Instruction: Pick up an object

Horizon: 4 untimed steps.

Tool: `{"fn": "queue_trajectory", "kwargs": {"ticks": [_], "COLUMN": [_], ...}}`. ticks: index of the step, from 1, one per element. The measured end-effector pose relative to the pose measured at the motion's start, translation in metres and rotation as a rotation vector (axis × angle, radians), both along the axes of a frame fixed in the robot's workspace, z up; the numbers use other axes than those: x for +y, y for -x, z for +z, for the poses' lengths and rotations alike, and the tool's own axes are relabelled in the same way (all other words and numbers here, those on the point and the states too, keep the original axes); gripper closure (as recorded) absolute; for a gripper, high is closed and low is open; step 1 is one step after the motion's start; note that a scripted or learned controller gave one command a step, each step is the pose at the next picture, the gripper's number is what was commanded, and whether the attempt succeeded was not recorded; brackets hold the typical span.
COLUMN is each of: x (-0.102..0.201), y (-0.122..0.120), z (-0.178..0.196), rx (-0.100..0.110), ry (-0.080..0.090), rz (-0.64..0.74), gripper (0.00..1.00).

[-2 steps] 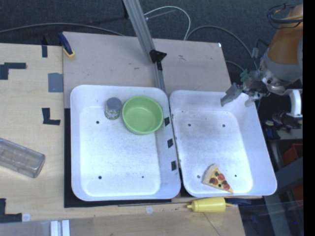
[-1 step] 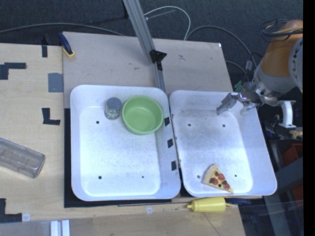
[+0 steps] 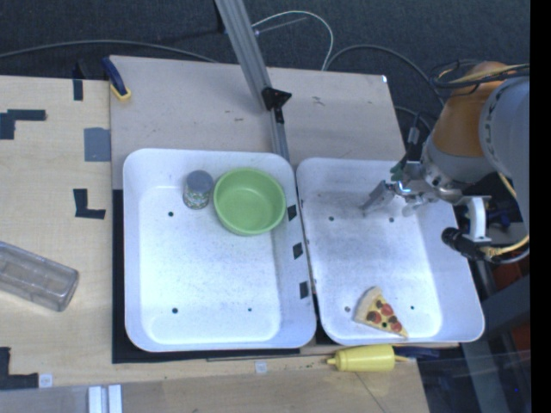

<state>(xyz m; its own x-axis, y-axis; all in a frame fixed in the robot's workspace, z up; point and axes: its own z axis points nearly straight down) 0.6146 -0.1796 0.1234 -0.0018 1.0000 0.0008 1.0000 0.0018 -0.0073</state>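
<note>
Currently the grey arm's two-finger tool [image 3: 381, 198] is hovering over the upper part of the right white bin [image 3: 456, 312], right of centre in the frame, its fingers looking spread and grasping nothing. Nearest as a target, the small toy pizza slice [image 3: 380, 311] is lying flat in the bin's lower part, well apart from the tool. It is probably light, stiff and thin, so pinching across its narrow sides seems best. Left of it, the other white bin [image 3: 138, 256] is holding a green plastic bowl [image 3: 250, 201] touching a small grey-lidded jar [image 3: 198, 188].

You view from one fixed camera above the bench [image 3: 344, 110], angled down, far enough to frame both white bins [image 3: 146, 317] fully.
</note>
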Motion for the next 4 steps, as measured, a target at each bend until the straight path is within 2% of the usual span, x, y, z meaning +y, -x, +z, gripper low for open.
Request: {"fn": "queue_trajectory", "kwargs": {"ticks": [1,3,4], "x": [0.0,0.002,0.052], "y": [-0.002,-0.005,0.0], "z": [0.014,0.131,0.117], "rx": [-0.005,-0.012,-0.005], "ry": [0.001,0.002,0.0], "rz": [0.001,0.0,0.004], "gripper": [1.0,1.0,1.0]}}
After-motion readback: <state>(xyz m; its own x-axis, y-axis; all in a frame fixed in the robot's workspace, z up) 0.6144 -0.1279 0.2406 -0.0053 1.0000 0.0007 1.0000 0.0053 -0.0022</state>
